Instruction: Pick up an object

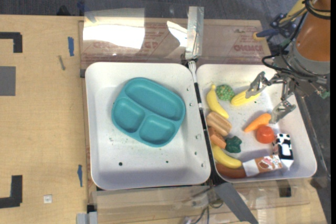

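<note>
My gripper [270,97] hangs over the far part of the right bin [306,136], open, with nothing between its fingers. One fingertip [256,86] sits just above a yellow corn cob [242,98]. The other fingertip [284,109] is just past the tip of an orange carrot [256,123]. A red tomato [265,134] lies close in front of the carrot. Along the bin's left side lie a banana [216,103], a green broccoli piece [225,92] and a hot dog [219,123].
The right bin's near end holds a second banana [227,156], a small carrot with green leaves [227,142], a black-and-white carton [283,145] and a small box [268,163]. A teal divided plate [148,111] lies in the left bin [100,128].
</note>
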### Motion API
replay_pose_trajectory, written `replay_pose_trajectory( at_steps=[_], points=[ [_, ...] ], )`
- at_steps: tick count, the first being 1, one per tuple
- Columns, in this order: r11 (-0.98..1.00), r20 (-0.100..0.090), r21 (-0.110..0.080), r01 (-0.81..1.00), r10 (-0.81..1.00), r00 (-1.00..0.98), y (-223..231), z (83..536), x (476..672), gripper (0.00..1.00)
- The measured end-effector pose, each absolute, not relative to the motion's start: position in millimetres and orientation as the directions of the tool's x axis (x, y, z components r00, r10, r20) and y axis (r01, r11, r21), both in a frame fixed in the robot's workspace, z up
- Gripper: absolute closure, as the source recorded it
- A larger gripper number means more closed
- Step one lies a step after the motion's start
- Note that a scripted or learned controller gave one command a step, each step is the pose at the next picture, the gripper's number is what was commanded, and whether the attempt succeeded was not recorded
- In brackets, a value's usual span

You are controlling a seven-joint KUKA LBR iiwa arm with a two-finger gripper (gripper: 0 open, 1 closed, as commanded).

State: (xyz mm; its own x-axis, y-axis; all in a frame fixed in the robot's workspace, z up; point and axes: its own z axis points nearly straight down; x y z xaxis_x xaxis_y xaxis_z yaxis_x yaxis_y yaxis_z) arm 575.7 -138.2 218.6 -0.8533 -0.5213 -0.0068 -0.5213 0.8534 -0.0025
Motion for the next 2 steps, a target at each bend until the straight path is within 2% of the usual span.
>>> replay_pose_trajectory(
  at_steps=[1, 2],
  points=[
    [0.8, -0.01, -0.007, -0.599, -0.599, -0.8, -129, 91, 586.9, 0.0],
    [0.776, -0.015, -0.015, -0.631, -0.631, -0.776, -190, 91, 512.1, 0.0]
  ],
)
